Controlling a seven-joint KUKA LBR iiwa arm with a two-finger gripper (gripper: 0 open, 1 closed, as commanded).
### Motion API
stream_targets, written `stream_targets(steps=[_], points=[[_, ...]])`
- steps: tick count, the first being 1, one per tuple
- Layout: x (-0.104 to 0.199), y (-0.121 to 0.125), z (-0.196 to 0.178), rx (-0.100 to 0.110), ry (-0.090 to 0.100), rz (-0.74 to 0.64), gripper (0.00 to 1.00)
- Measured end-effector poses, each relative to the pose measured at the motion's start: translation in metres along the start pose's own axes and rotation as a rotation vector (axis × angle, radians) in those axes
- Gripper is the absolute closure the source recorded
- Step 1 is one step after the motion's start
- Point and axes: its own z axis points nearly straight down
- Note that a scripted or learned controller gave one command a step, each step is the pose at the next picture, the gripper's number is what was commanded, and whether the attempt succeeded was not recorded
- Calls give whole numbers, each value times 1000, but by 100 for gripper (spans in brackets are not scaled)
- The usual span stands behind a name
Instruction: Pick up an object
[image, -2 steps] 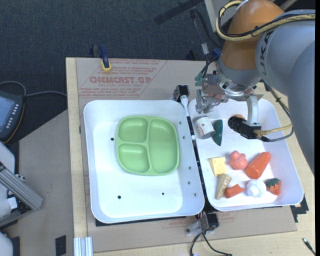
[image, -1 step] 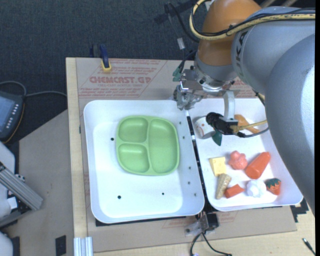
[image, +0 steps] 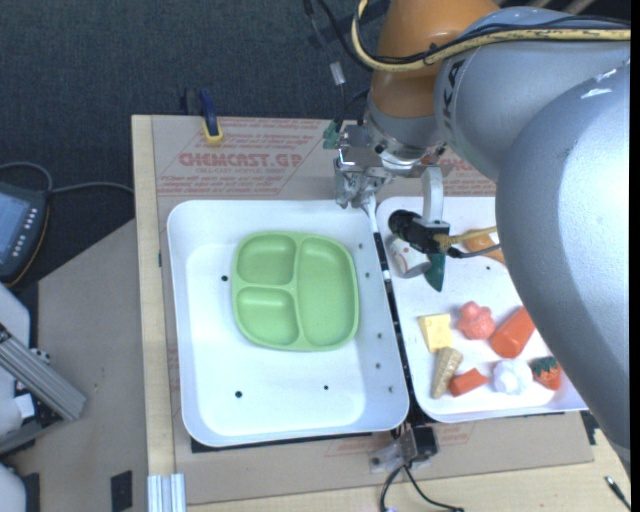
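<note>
Toy pieces (image: 470, 345) logged as candidate objects, all found in right bin (image: 470, 408), none in left.

Left to right across bench:
- Left bin (image: 200, 330): held green divided plate (image: 297, 290) only, lying flat near centre. Not counted as a likely pick; too broad and low.
- Gripper (image: 392, 205): seen hanging at far edge of bench, just over dividing wall between bins, slightly to right-bin side. Open or closed: could not be told, tip lost against dark clutter below wrist. Nothing seen held.
- Just beside and below gripper, toward near edge: small white cup-like piece (image: 405, 258) with teal piece (image: 436, 270) touching or overlapping; exact shapes unclear.
- Further toward near edge: yellow cheese block (image: 435, 330), squarish, resting flat; ice-cream cone (image: 445, 370), tan, long axis running roughly far-to-near, slightly tilted.
- Right of those: pink lumpy piece (image: 476, 320), orange-red block (image: 512, 333) lying on a diagonal, small white piece (image: 510, 378), strawberry (image: 546, 372) partly hidden by arm.

Judged: nearest candidates sat directly near-side of gripper, so a short travel toward near edge and down. Main cluster lay near-side and right, well apart from gripper. Pieces crowded close; judged risk of nudging a neighbour on descent.
</note>
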Motion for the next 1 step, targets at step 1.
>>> stream_targets(steps=[1], points=[[-3,5,-16,-1,0,1,100]])
